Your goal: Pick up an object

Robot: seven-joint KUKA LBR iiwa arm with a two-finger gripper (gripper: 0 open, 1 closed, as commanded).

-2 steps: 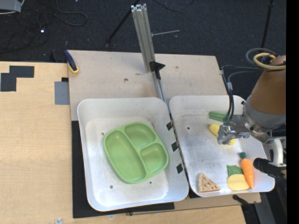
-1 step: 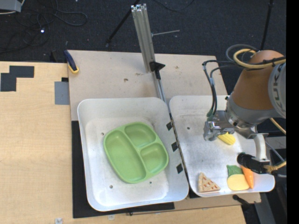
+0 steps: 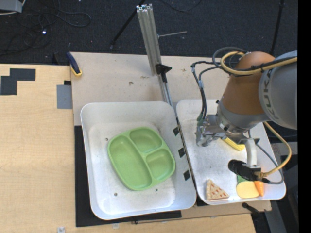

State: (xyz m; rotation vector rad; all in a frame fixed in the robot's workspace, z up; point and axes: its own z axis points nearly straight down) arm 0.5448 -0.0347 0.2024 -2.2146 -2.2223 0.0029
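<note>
Camera view from above puts the gripper [image 3: 206,136] low over the upper part of the right bin [image 3: 210,165], right of frame centre; we cannot tell whether it is open or closed, and we see nothing held in it. A yellow strip [image 3: 233,143] lies just to its right. Toward the lower right, well apart from the gripper, sit a tan triangular wedge [image 3: 215,191] and a yellow lump [image 3: 247,190]. At centre frame, the left bin [image 3: 97,130] holds a green divided plate [image 3: 141,158].
</note>
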